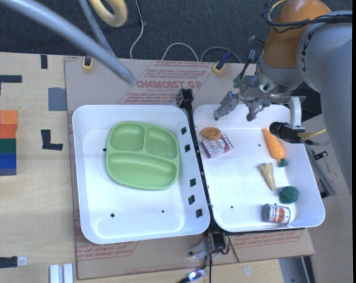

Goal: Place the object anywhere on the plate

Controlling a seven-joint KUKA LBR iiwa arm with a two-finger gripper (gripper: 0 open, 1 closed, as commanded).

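Two white bins sit side by side; the left bin (86, 175) holds a green divided plate (144, 156). The right bin (240, 214) holds a carrot (274, 144), a cone (268, 175), a small can (277, 214), a green lump (288, 194) and a wrapped snack (216, 144). The carrot (probably the nearest target) looks like light, stiff, smooth plastic; a grip across its middle seems safest, since the tapered ends may slip. The arm reaches in from the right, wrist bent downward; its gripper (243, 104) hangs spread apart and holding nothing above the bin's far edge, well apart from the plate.
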